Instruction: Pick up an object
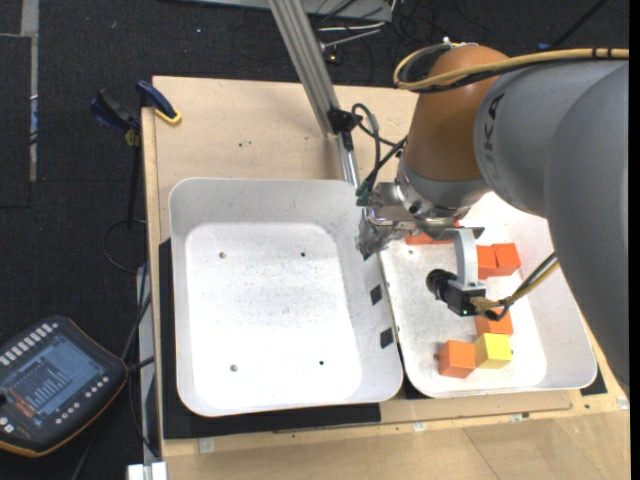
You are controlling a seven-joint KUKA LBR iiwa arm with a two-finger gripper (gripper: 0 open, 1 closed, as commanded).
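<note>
The gripper (385, 230) sits low over the right bin (560, 368), at its top left corner, close to the wall where the two bins meet. Its fingers are tucked under the wrist, so it is not possible to tell if they are apart or together, or if anything is between them.

Just beside the gripper, an orange block (424, 236) peeks out from under the wrist. Two more orange blocks (498, 259) sit side by side a little to the right. Lower down, a yellow block (495, 349) touches another orange block (457, 357) near the front of the same bin — and one more bit of orange (495, 320) shows just above the yellow one, partly hidden by a black part (447, 288) with a cable.

The big grey arm (560, 138) with its orange band (450, 108) reaches in from the right.

The left bin (190, 268) is white with tiny dark specks. Both bins rest on a tan bench (250, 118). A handheld controller (50, 378) lies on the dark floor at the lower left.
</note>
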